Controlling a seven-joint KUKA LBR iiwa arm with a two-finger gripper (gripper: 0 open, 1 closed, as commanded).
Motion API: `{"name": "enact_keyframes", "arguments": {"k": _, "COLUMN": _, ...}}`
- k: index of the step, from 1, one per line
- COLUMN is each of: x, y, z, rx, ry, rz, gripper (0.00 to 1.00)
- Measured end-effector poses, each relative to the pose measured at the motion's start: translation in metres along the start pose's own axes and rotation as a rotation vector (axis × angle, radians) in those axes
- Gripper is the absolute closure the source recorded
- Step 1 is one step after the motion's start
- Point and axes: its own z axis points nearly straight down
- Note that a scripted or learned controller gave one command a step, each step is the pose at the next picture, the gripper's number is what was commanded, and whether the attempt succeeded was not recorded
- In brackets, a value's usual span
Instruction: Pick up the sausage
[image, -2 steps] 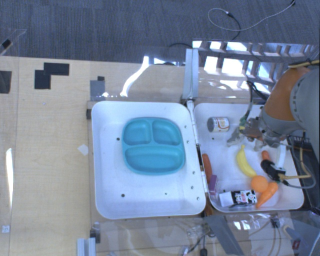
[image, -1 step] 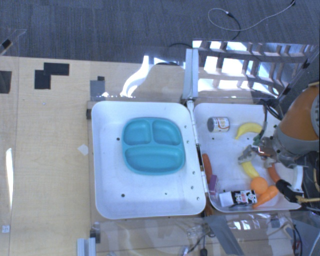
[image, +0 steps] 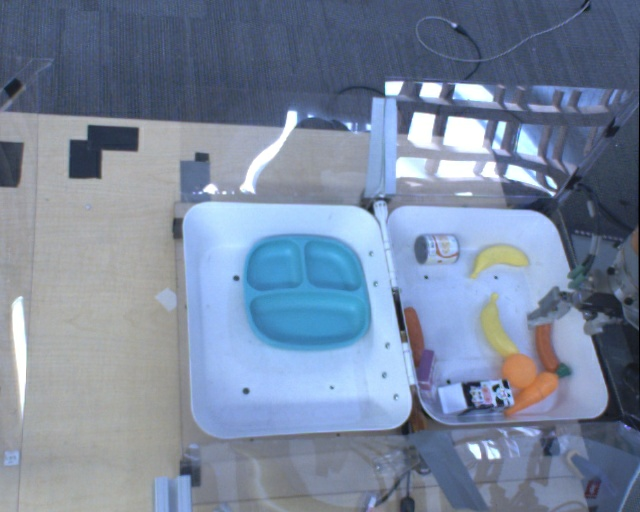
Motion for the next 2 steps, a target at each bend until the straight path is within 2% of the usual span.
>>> {"name": "enact_keyframes", "arguments": {"k": 1, "x": 0.003, "y": 0.010, "z": 0.107, "rx": 0.003, "ry": 0.001, "rz": -0.068, "gripper": 0.00}}
{"name": "enact_keyframes", "arguments": {"k": 2, "x": 0.003, "y": 0.012, "z": 0.096, "rx": -0.003, "ry": 0.000, "rz": -0.069, "gripper": 1.00}}
